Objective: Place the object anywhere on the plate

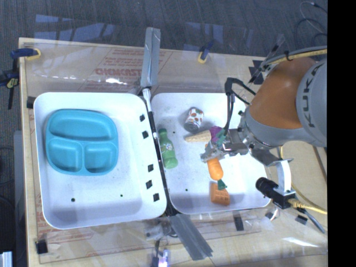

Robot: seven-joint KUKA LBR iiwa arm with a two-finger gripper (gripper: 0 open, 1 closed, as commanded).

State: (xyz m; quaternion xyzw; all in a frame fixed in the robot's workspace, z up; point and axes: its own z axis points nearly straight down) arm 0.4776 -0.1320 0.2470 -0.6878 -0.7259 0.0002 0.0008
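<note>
A moulded blue plate (81, 141) with a smooth, faintly glossy plastic look sits in a matt white plastic bin (55, 204). At its 3 o'clock, a second white bin (178, 107) carries a shiny green plastic bottle (166, 148), a printed can (193, 119) and a smooth orange toy carrot (216, 170). The tabletop (83, 65) shows pale wood under a clear, reflective sheet. The arm's orange band (283, 93) gleams like polished plastic.

plate (82, 141) in left bin (44, 204) | bottle (166, 147), can (194, 118), carrot (216, 170) in right bin (178, 199)
</note>
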